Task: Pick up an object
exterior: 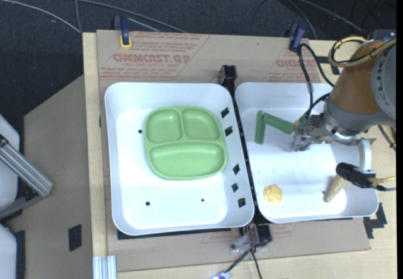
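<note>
Camera view. Gripper: low in the right bin; whether its jaws are apart or together cannot be told. Green L-shaped piece: just left of the jaws, one end at them. Yellow lump: nearer the camera, left. Cone: nearer, right. Green divided plate: far left, in the left bin.
</note>
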Robot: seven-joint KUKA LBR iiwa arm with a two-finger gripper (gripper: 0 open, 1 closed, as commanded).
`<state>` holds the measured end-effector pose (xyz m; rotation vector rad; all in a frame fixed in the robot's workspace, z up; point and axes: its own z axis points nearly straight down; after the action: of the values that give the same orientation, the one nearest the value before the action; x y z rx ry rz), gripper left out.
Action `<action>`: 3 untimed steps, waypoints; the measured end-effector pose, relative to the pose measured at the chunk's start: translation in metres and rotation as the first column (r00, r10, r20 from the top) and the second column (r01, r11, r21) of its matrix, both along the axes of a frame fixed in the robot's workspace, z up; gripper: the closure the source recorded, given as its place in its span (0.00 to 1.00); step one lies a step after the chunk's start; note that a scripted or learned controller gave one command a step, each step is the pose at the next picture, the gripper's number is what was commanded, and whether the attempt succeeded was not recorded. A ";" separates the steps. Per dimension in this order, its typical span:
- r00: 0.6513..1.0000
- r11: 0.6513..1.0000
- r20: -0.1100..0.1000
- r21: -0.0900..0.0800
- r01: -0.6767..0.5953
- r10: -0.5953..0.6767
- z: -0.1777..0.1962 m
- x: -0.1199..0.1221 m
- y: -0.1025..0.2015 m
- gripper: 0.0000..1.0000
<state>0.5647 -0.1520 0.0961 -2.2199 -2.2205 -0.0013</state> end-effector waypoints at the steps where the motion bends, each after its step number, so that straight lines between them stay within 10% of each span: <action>1: 1.000 1.000 0.007 -0.003 -0.002 0.002 0.061 0.004 0.008 1.00; 3: 1.000 1.000 0.008 -0.003 -0.002 0.002 0.169 0.007 0.004 1.00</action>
<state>0.5716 -0.1480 0.2646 -2.2234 -2.2279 -0.0061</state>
